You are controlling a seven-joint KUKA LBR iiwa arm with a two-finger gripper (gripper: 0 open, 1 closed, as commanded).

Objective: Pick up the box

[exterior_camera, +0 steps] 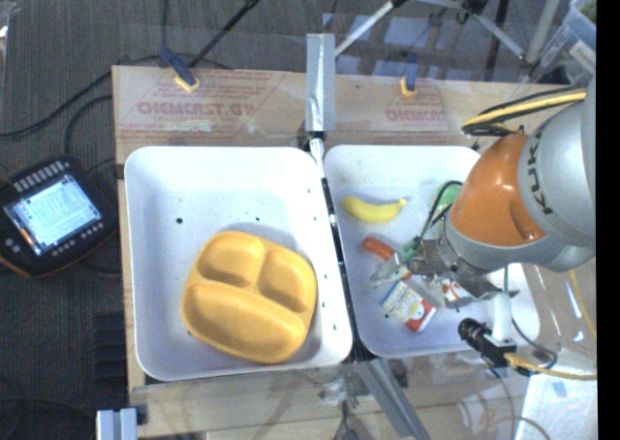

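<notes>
The box [407,304], a small white carton with a red end, lies flat on the floor of the right bin [360,336], toward its near rim. The gripper [418,262] hangs just above and behind it, low in the bin, with the grey and orange arm [513,205] bulking over the bin's right half. Its metal parts blur into the clutter there, so whether the fingers are spread or closed I cannot tell, and nothing is clearly caught between them; the box looks to rest on the bin floor rather than in any grasp.

The main risk is crowding. A carrot-like orange piece [380,247] lies just beside the gripper's tip, with a green item [448,198] near behind, so a descent slightly off could close on the wrong thing or shove the box against the near wall. A flat carton also offers little edge, and may slip out.

Farther back sits a banana [375,207]. The left bin [155,331] holds a yellow divided tray [250,295].
</notes>
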